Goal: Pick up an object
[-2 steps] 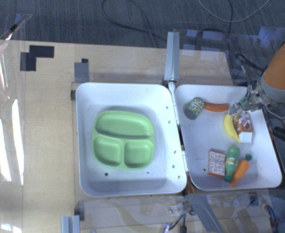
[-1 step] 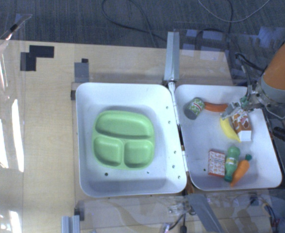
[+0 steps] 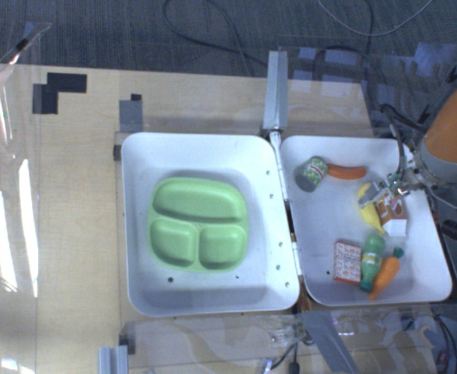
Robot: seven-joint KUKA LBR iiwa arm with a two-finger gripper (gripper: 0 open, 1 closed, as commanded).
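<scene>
Two shallow white plastic bins with rounded corners sat side by side on a pale wooden bench (image 3: 72, 232). The left bin (image 3: 135, 287) held a smooth light-green tray (image 3: 199, 223) moulded into three compartments, one long section above two smaller ones. In the right bin (image 3: 321, 279), toward the frame's right, lay a scatter of small toys: a stubby green can (image 3: 312, 173) touching an orange sausage shape (image 3: 346, 172) near the upper edge, a yellow banana-like piece (image 3: 370, 213) further right, and lower down a flat red printed card (image 3: 347, 262) just beside a green bottle (image 3: 371, 262) and an orange carrot (image 3: 384, 274). The gripper (image 3: 393, 185) hung at the upper right of that bin, just above the yellow piece and a small printed packet (image 3: 390, 213); whether it was released or clenched could not be told.
</scene>
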